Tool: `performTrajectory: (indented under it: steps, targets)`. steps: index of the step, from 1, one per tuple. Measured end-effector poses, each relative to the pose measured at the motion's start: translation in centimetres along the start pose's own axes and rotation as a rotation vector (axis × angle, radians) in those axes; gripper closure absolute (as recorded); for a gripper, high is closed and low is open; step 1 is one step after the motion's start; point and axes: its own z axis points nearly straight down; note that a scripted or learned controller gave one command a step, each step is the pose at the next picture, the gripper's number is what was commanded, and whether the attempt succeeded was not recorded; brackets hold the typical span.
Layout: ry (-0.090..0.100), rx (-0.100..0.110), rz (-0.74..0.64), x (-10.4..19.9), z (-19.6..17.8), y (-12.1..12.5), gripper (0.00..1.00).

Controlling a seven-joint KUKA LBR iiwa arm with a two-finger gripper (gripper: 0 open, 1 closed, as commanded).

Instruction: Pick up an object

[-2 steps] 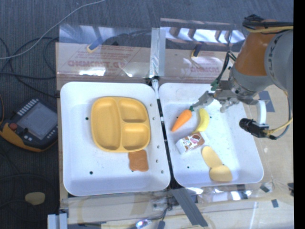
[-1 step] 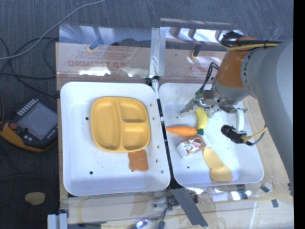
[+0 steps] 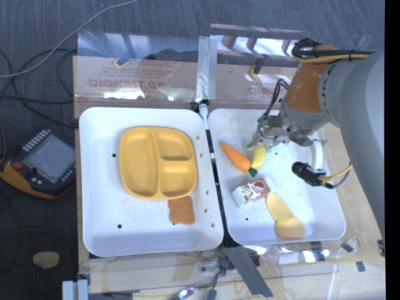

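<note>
The right bin (image 3: 325, 214) holds an orange carrot (image 3: 234, 156), a small yellow piece (image 3: 257, 159) with a green end beside it, a white and brown carton (image 3: 251, 192) and a pale yellow pear-shaped item (image 3: 284, 217). My gripper (image 3: 265, 137) reaches down into the upper middle of this bin, directly above the yellow piece and just right of the carrot's thick end. The grey arm with its orange band (image 3: 306, 92) covers the bin's upper right part. The gripper's lower end blends with the yellow piece, so I cannot make out any contact.
The left bin (image 3: 100, 230) holds a yellow divided plate (image 3: 158, 162) and a brown toast slice (image 3: 182, 210) below it. A black cable plug (image 3: 306, 170) hangs from the wrist over the right bin. A handheld pendant (image 3: 39, 161) lies on the floor at left.
</note>
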Motion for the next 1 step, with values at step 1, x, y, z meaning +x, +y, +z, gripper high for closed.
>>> performTrajectory:
  steps: [1]
  targets:
    - [0.004,0.011,-0.038,6.42,-12.93,-0.06,1.00]
